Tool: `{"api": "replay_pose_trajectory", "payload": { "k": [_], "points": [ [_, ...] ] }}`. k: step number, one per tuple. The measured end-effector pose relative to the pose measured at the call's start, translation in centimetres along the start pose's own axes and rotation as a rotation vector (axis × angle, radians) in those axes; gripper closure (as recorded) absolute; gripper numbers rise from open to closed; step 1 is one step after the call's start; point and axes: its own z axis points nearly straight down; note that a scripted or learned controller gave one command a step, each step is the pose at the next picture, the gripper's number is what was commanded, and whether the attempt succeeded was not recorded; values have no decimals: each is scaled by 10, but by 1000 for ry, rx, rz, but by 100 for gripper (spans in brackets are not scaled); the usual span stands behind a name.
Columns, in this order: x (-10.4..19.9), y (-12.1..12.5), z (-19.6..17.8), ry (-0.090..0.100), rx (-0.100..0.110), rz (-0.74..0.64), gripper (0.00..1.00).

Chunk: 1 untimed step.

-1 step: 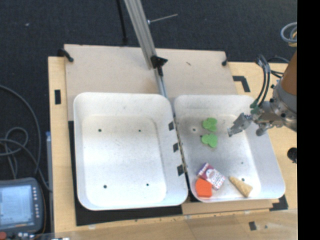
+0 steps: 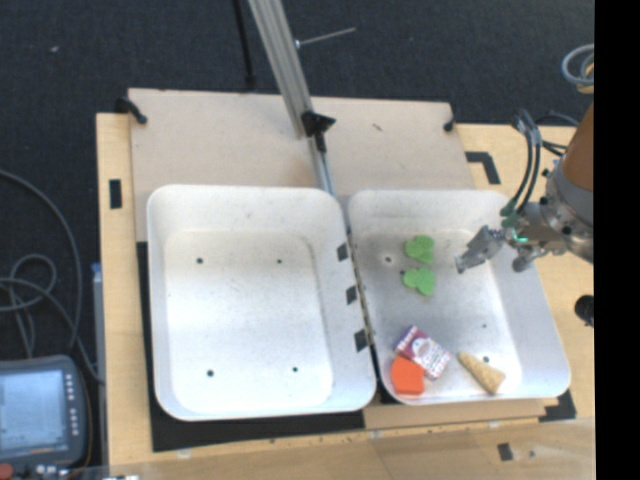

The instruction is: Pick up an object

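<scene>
The right bin (image 2: 530,298) holds several small objects. Two green pieces lie near its middle, one (image 2: 420,249) above the other (image 2: 420,282). Along the front edge sit an orange block (image 2: 407,376), a red-and-white packet (image 2: 424,352) and a tan wedge (image 2: 483,371). My gripper (image 2: 497,252) hangs over the right part of this bin, to the right of the green pieces, its two fingers spread apart with nothing between them. One finger (image 2: 474,255) points left toward the green pieces.
The left bin (image 2: 250,303) sits beside the right one on the wooden bench. A metal rail (image 2: 285,53) slants down from the top to the gap between the bins. Cables and a small screen (image 2: 35,413) lie off the bench at left.
</scene>
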Motion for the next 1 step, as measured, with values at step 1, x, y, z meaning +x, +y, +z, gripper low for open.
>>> {"api": "replay_pose_trajectory", "payload": {
  "k": [1],
  "points": [
    [-6, 5, 59, 0, 7, 1, 0]
  ]
}}
